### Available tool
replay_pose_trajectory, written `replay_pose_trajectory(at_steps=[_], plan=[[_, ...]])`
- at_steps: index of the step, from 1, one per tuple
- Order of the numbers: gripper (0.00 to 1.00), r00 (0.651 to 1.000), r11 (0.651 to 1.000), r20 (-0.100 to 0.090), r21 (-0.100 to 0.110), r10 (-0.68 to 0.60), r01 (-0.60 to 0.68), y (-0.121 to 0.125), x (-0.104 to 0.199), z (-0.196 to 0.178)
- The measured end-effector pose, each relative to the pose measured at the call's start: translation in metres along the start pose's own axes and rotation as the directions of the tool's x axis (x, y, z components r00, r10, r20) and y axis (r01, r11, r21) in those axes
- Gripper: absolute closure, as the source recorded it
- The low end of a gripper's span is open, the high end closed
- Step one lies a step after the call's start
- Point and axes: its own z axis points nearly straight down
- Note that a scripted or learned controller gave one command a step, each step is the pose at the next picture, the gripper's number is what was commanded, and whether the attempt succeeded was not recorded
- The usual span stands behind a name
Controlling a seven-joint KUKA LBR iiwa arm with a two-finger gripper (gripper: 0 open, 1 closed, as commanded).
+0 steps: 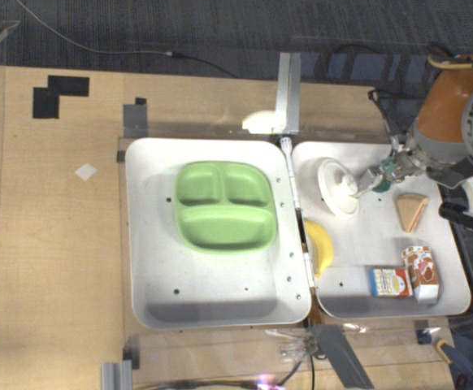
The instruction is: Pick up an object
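Small cartons (405, 278) lay front of right bin (461, 299); gripper (385, 177) low beside white cup (336, 186), likely target; grip state unclear.

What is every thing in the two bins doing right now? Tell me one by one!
green plate: lying flat, right way up, in the left bin.
white cup: tipped on its side in the right bin.
banana: lying against the right bin's left wall.
sandwich wedge: lying flat.
two small cartons: lying side by side, touching.
gripper: low beside the cup.
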Motion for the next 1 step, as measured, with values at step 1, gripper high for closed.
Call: replay_pose_trajectory(at_steps=[1], plan=[[1.0, 1.0, 1.0, 0.004, -0.009, -0.005, 0.005, 0.0037, 0.0001, -0.0139]])
